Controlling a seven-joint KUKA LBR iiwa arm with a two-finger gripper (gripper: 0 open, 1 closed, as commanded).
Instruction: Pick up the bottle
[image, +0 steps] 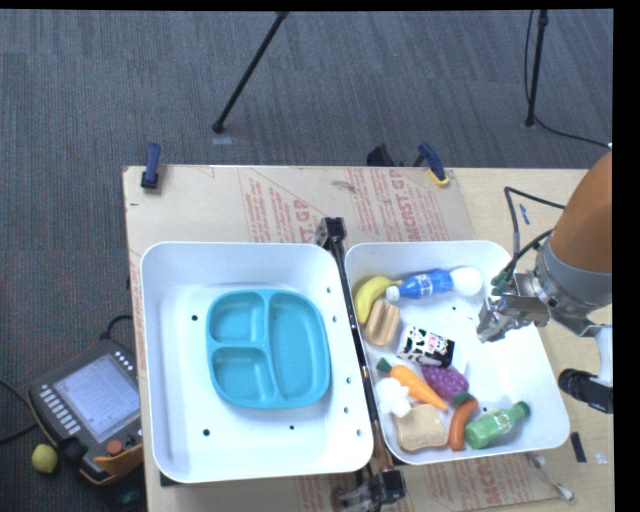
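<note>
Two bottles lie in the right bin (520, 262). A blue bottle (424, 285) with a white cap rests on its side near the bin's far edge, next to a banana (368, 294). A green bottle (495, 424) lies in the near right corner. My gripper (497, 322) hangs over the right part of this bin, to the right of the blue bottle and above the green one in the view. It touches neither bottle, and nothing shows in its grasp.
The right bin also holds a hot dog bun (382, 322), a black-and-white carton (427, 347), a carrot (418, 385), grapes (447, 381), bread (421, 428) and a sausage (460, 424). A teal divided plate (268, 347) sits in the left bin (165, 300).
</note>
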